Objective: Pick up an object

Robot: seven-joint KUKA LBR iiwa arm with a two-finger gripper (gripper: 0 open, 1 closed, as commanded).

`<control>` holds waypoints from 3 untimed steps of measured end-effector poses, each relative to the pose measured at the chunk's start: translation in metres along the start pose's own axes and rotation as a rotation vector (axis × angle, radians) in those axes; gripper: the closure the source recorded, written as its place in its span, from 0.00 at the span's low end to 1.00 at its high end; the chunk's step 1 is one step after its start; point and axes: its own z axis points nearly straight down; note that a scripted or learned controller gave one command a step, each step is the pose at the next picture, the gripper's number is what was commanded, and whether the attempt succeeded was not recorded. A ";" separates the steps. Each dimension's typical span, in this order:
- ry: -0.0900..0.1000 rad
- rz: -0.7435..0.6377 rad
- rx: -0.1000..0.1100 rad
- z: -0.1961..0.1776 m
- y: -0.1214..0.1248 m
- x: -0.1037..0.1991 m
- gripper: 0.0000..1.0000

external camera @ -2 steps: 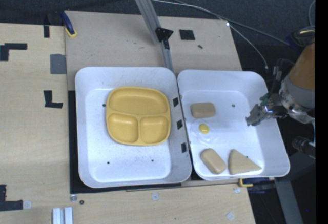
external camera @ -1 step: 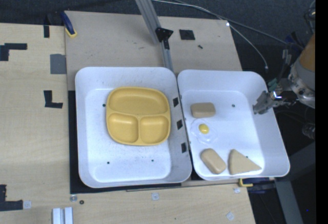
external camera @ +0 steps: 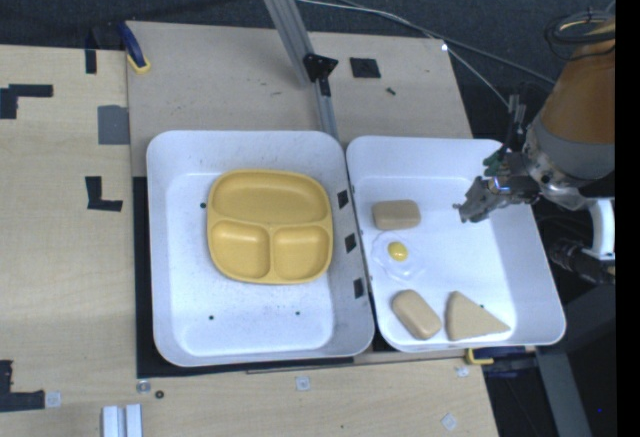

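Gripper (external camera: 472, 209) hanging over right bin (external camera: 520, 255), toward its right wall — fingers too dark and small, cannot tell whether parted or clenched; nothing showing between them. Matte tan rounded block (external camera: 396, 215) lying left of gripper, apart. Small glossy yellow piece (external camera: 398, 251) sitting on white egg-like patch just near of block. Tan loaf-shaped piece (external camera: 415, 314) and tan wedge (external camera: 474, 317) lying side by side along near wall. Left bin (external camera: 170, 225) bearing smooth yellow three-compartment plate (external camera: 269, 226). Bare white floor lying open below gripper — right half of bin.
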 end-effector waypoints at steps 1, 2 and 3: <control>0.001 -0.001 0.000 -0.005 0.000 0.049 1.00; 0.000 -0.001 0.001 0.004 -0.009 0.102 1.00; 0.001 -0.003 0.002 0.005 -0.014 0.158 1.00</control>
